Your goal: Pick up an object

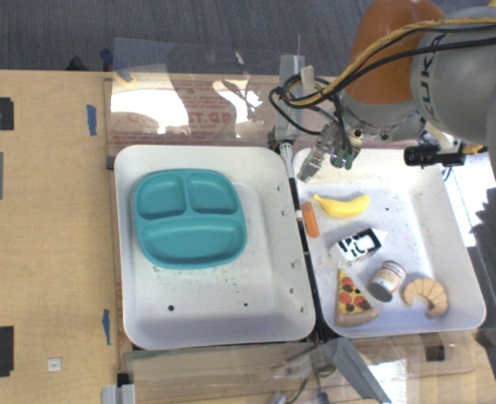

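The right bin (458,225) holds a yellow banana (342,205), a small orange stick (311,220), a black and white packet (359,244), a pizza slice (353,297), a small can (386,280) and a croissant (425,295). My gripper (311,166) hangs tilted over that bin's far left corner, close to the wall between the bins. It is a little above and to the left of the banana, apart from it. Nothing shows in its grasp.
A teal divided plate (190,217) lies in the left bin (231,318). The grey arm with its orange band (391,32) and cables crosses the top right. Bare bin floor lies right of the banana. A clear plastic sheet (197,99) stands behind the bins.
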Robot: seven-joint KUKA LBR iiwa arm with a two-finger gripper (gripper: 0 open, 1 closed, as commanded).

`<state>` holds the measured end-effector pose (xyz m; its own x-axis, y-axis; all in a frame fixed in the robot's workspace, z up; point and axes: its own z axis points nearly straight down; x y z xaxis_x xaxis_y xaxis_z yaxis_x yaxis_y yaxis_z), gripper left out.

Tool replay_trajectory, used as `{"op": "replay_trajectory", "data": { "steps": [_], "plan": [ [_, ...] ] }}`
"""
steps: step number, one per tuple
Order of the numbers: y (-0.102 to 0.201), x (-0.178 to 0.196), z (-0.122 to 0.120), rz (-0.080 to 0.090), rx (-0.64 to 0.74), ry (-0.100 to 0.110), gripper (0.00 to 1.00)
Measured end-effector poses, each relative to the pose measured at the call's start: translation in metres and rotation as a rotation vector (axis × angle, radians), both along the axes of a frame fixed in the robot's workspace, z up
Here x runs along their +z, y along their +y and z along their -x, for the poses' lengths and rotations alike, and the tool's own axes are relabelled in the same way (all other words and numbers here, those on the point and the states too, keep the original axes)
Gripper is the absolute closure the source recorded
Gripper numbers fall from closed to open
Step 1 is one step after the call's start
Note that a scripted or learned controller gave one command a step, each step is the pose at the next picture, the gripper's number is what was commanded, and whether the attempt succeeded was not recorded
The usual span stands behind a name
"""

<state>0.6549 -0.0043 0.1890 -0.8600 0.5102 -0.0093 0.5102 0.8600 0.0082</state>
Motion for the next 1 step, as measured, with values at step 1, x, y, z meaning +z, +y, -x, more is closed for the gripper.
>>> {"op": "replay_trajectory", "data": {
  "steps": [1],
  "plan": [
    [0.0237,-0.0037,0.0697,-0.001,-0.407,0.013,1.00]
  ]
}}
